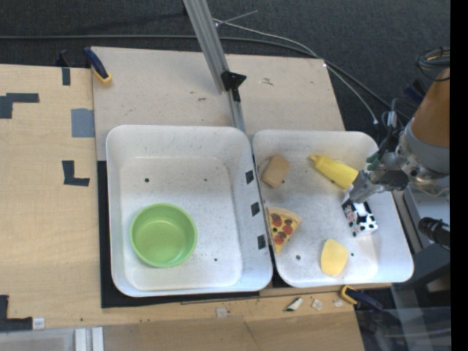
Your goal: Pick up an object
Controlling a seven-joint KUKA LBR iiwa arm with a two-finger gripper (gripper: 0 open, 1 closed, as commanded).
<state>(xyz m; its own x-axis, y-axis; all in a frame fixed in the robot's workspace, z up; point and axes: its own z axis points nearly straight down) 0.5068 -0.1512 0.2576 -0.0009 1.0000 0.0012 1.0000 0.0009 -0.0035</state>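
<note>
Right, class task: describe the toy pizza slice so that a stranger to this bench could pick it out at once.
Start at the right-hand white bin, the one without the green bowl. Look along its left wall, near the divider between the two bins: the pizza slice lies flat there, below the brown block. It is the one triangular piece, orange with dark red spots, while its neighbours are plain brown or plain yellow.
</note>
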